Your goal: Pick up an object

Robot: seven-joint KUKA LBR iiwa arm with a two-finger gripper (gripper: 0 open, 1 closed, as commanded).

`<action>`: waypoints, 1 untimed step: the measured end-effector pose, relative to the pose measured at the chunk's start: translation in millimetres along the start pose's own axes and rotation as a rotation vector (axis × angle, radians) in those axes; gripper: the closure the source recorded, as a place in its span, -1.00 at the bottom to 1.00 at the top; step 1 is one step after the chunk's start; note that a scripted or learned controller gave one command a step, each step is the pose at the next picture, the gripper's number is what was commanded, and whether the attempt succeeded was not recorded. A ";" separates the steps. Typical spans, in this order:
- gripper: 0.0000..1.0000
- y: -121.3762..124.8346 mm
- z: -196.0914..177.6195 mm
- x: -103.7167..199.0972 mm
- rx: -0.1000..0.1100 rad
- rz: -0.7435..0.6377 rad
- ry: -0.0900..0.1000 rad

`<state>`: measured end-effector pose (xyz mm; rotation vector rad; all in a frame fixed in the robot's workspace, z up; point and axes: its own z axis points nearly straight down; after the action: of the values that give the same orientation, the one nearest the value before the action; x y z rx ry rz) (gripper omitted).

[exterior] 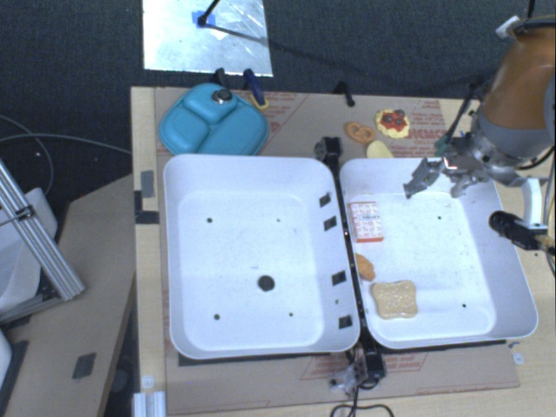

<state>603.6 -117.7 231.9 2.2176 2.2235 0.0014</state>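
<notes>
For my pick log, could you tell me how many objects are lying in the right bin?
3, all near the right bin's left wall: a red-and-white card toward the back, a small brown piece below it, and a tan cracker nearest the front. None seems hidden.

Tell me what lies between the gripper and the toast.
In the camera view, bare white bin floor lies between the gripper and the toast.

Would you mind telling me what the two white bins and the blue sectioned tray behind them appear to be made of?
The left bin and right bin look like thin moulded plastic, semi-gloss: rounded corners, soft sheen, faint speckling. The blue tray also looks like moulded plastic, smooth and slightly glossy, with rounded compartments and soft highlights. I cannot confirm either from this view alone.
</notes>
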 end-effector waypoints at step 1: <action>-1.00 12.9 -40.3 92.1 -0.006 -0.011 0.003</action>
<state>616.2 -25.6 272.1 2.2042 2.2348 0.0113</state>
